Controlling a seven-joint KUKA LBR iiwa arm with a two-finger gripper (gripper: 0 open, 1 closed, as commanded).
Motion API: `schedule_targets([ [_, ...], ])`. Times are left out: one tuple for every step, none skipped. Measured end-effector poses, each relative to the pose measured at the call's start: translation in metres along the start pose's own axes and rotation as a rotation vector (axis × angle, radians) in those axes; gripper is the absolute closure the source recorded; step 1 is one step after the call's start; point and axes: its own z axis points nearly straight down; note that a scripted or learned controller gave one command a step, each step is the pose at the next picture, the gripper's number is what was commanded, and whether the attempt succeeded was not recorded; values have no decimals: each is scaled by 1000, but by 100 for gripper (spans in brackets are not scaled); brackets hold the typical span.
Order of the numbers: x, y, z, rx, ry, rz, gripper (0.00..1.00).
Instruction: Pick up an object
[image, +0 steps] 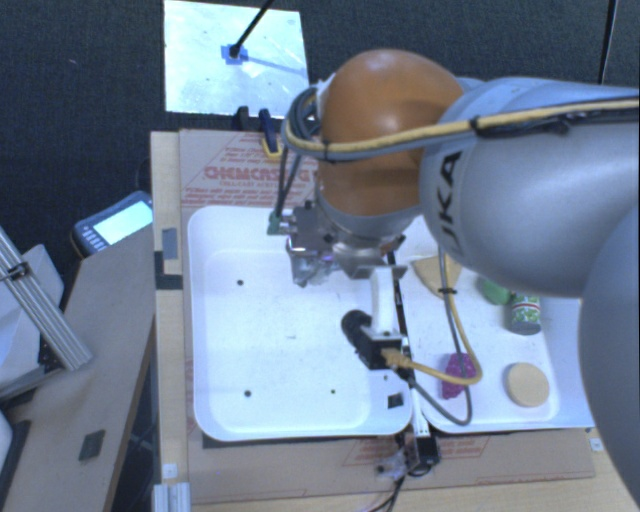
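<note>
My gripper hangs over the upper middle of the left white bin, under the orange wrist band. The big grey arm covers much of the right bin. Within that bin I see a small jar with a green lid, a tan round disc, a purple object, a green piece and a pale yellow piece partly hidden by the arm. Nothing is visibly held.
A yellow cable and a black connector hang from the arm along the divide between the bins. Cardboard lies under the bins. A phone-like device rests at the left, beside a metal rail.
</note>
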Motion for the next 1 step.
schedule_targets([
  [-58, -10, -13, -1, -2, 4, 100],
])
